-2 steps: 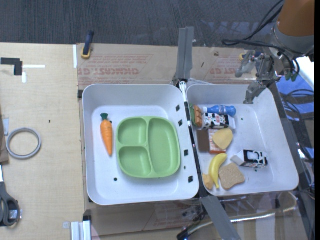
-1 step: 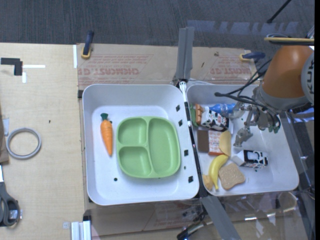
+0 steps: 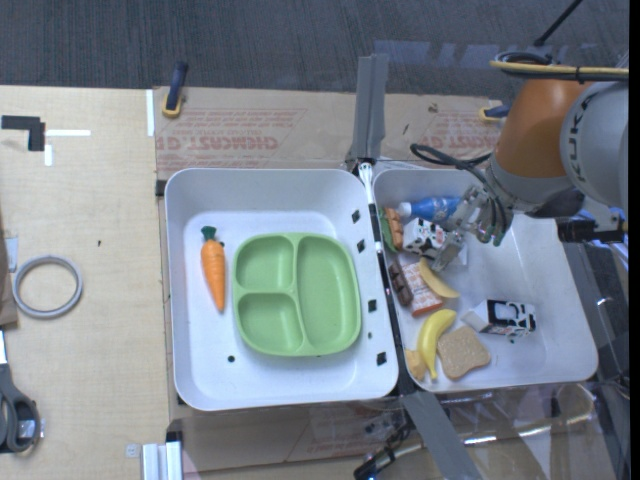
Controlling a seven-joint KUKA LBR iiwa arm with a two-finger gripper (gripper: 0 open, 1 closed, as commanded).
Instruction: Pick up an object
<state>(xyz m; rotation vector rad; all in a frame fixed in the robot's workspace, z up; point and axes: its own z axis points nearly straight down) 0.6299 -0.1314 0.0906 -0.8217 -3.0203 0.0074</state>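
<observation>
While arm slants down-left — pincer over right bin | grip state unclear

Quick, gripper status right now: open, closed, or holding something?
Gripper: cannot be told; it sits low over the cluttered items in the right bin.

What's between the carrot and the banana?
In the camera view, the green divided plate and the bins' adjoining walls lie between the carrot and the banana.

bench | two white bins side by side | tape ring at left edge
</observation>
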